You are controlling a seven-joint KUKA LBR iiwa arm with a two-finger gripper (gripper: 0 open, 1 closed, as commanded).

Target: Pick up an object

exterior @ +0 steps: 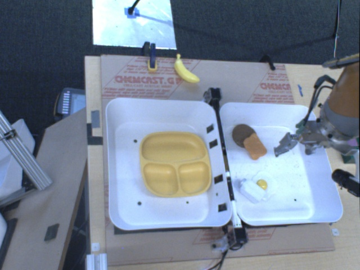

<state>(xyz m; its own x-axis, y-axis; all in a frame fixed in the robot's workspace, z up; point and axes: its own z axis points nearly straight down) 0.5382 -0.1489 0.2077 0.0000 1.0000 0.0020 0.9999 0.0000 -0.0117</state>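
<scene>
Two-finger gripper [284, 147] hovers over the right white bin [292, 207], its jaws grasping nothing; whether they are parted cannot be told. Just beside it lie candidate objects: an orange foam block [255, 146] leaning on a brown round disc [242, 133], near enough for a short reach.
</scene>
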